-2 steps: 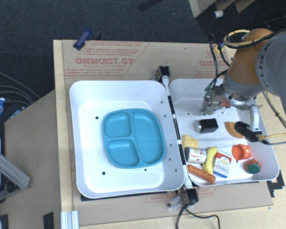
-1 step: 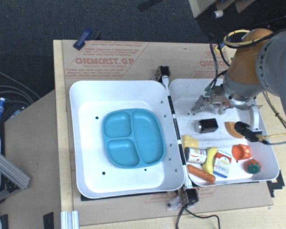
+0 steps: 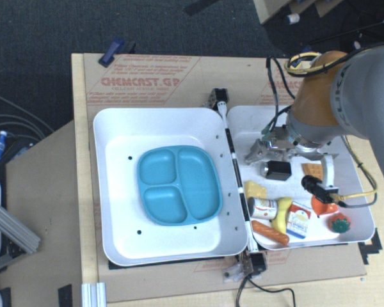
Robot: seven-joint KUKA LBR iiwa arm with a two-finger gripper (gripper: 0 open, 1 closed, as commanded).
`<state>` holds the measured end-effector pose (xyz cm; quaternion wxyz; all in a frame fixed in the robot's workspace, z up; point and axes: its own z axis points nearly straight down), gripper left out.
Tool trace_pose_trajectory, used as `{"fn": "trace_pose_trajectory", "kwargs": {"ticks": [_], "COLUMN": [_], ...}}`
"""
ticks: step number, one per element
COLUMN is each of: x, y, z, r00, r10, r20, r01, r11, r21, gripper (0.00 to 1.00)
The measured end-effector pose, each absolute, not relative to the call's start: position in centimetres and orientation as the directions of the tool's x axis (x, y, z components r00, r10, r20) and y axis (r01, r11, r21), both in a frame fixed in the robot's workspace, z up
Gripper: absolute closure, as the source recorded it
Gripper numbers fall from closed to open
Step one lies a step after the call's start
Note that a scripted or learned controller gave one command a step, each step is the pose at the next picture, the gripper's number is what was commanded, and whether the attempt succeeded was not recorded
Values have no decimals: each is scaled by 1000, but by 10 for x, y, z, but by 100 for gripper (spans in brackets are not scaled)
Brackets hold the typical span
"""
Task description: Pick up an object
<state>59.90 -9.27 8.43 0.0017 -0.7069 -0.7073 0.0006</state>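
My gripper [image 3: 261, 151] hangs low over the upper left part of the right bin [image 3: 246, 115], under the grey arm with its orange band. A small black block [image 3: 278, 169] lies just below and to the right of it, apart from it. Toy food fills the bin's front: a yellow wedge [image 3: 255, 189], a banana [image 3: 282, 213], a red sausage [image 3: 269, 233], a small carton [image 3: 298, 224], a tan cracker [image 3: 312, 170], an orange piece [image 3: 322, 204] and a red berry [image 3: 338, 223]. I see nothing held in the gripper.
The left bin [image 3: 112, 171] holds a blue divided plate [image 3: 178, 184]. A ridge between the bins [image 3: 233, 165] runs just left of the gripper. A blue clip [image 3: 111, 52] lies on the cardboard behind the bins.
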Motion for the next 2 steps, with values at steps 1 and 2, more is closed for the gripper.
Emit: {"fn": "trace_pose_trajectory", "kwargs": {"ticks": [1, 2], "x": [599, 599], "y": [-93, -93], "z": [95, 94], "r00": [0, 1], "r10": [1000, 1000], "r20": [1, 2], "r01": [1000, 1000], "r11": [0, -1], "r21": [-2, -2], "gripper": [100, 0]}}
